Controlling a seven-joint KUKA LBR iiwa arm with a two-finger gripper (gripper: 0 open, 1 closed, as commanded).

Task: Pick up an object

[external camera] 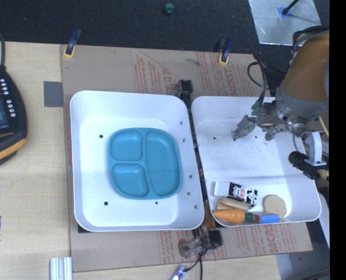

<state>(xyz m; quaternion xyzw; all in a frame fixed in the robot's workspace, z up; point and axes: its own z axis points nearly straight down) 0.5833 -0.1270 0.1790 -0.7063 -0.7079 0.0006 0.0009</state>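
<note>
Camera view, step in hand: reaching for something to grasp; by my reading nothing has been picked yet.
Camera view, tool (255,129): it hangs over the upper part of the right bin (219,156), above bare white floor, well apart from the clutter. Its fingers (241,130) stand spread, with nothing between them and nothing touched.
Camera view, arm (304,77): grey with an orange band, coming in from the right edge.
Camera view, task's things: all lie along the right bin's near wall. An orange carrot-like piece (229,216) sits at the near left corner, a small white box with a dark print (236,191) just behind it, a round tan disc (274,205) to the right, and a blue-tipped stick (265,219) between carrot and disc.
Camera view, left bin (85,156): carries a blue divided plate (144,162).
Camera view, doing it well: the disc looks the least crowded target. I would come down straight over it with the fingers kept wide, clear of the bin wall, and close only once they straddle it.
</note>
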